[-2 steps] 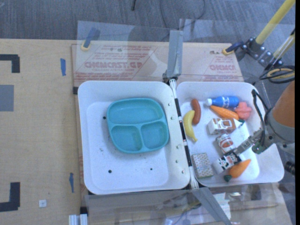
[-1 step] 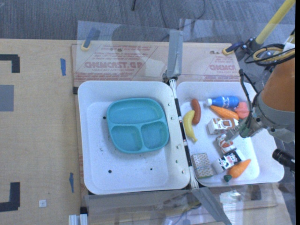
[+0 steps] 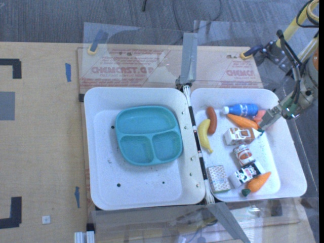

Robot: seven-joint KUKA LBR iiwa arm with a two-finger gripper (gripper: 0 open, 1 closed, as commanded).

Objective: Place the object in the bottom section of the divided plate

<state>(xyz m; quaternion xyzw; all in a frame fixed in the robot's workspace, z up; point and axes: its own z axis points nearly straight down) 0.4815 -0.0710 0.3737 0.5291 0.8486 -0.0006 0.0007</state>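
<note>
A teal divided plate lies in the left bin, with one wide section at the far side and two smaller ones at the near side; nothing lies in it. My gripper hangs low over the right bin, its tip beside a carrot and a small milk carton. Close by are a blue bottle, a sausage and a banana. I see nothing held in the gripper.
Nearer the front of the right bin lie a can, a second small carton, another carrot and a patterned box. A ridge separates the bins. The arm and its cables stand at the right.
</note>
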